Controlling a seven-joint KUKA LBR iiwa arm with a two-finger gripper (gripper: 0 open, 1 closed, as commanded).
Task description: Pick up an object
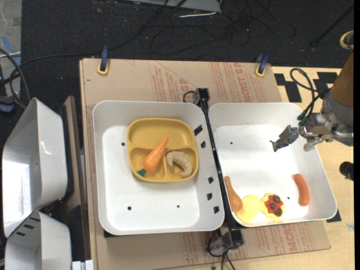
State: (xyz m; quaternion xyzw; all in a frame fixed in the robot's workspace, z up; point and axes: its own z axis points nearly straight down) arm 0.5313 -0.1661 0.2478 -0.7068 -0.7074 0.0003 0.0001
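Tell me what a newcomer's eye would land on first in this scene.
First, the yellow divided plate in the left bin, holding a toy carrot and a pale shrimp. Next, the right bin's near edge: a drumstick, a fried egg, a small pizza and a sausage, with the gripper hanging above.

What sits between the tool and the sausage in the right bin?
Nothing visible. The tool hangs over bare floor of the right bin, and the sausage lies apart toward the near right corner with only white bin floor between them.
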